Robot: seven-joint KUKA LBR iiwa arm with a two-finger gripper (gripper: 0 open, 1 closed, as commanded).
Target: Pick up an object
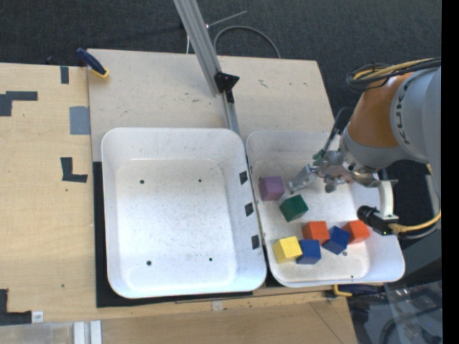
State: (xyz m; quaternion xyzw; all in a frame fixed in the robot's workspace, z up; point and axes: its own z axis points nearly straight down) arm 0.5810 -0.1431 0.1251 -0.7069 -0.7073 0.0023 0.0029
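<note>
The hand (300,183) is hanging over the right bin (373,264), just above the green block (293,208), carrying nothing yet, and I cannot tell its grip.

Light wooden bench (43,192) carries two shallow white plastic bins side by side: left bin (115,149), right bin (384,267); blue-yellow clamp (92,61) far left.

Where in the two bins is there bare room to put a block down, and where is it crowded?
The left bin has bare floor all over. In the right bin, a bare strip lies along the far wall, behind the purple block. It is crowded near the front wall: yellow, blue and orange blocks cluster there, with the hand over the green block.
</note>
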